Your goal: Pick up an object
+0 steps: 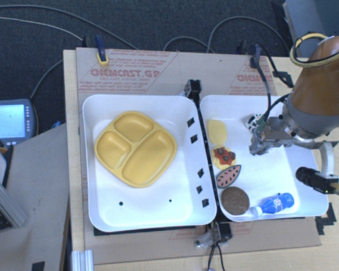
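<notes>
- The task's thing isn't singled out, so I'm taking the loose pieces in the right-hand shallow white bin as the candidates; they sit in a column along that bin's left wall, with one more down at the front.
- Furthest back in the column lies a pale yellow flat oval piece, long axis running roughly front to back.
- Just in front of it is a small yellow piece with red and dark toppings, lumpy in outline, with no clear direction to it.
- Next comes a pink wedge with dark seed spots, like a watermelon slice, tilted so its long axis runs from lower left up to upper right.
- At the front of the column sits a round brown disc, close to the bin's front rim.
- Just right of the disc lies a small blue bottle with a white cap, on its side, long axis nearly left to right, cap end pointing left toward the disc.
- The grey two-finger gripper hangs over the middle of the right bin, right of the column and apart from it; I cannot tell whether its jaws are apart or together.
- The left-hand shallow white bin holds a yellow plastic three-compartment plate, set at a slant.
</notes>
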`<state>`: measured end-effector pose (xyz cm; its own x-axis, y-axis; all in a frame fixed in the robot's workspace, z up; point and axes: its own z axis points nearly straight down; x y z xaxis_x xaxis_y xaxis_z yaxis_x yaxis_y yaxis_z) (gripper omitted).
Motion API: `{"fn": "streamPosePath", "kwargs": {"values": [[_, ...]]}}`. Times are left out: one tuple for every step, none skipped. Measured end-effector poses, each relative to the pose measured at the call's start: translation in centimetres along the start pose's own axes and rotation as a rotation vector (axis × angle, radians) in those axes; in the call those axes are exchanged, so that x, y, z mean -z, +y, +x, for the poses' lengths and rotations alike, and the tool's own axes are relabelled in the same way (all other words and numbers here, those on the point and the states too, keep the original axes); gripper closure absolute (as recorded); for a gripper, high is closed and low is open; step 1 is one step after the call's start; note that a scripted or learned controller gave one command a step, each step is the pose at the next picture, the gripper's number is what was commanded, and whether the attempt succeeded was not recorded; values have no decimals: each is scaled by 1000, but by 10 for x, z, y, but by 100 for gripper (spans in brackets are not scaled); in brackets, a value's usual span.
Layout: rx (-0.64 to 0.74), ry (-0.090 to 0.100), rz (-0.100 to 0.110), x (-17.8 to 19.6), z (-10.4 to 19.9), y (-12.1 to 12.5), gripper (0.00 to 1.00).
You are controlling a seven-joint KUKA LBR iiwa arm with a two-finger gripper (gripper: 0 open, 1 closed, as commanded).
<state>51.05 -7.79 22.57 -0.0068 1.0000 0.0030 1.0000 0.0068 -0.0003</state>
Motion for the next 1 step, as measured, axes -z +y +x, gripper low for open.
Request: {"fn": "streamPosePath", "kwargs": {"values": [[-1, 0, 3, 0, 51, -6, 100]]}}
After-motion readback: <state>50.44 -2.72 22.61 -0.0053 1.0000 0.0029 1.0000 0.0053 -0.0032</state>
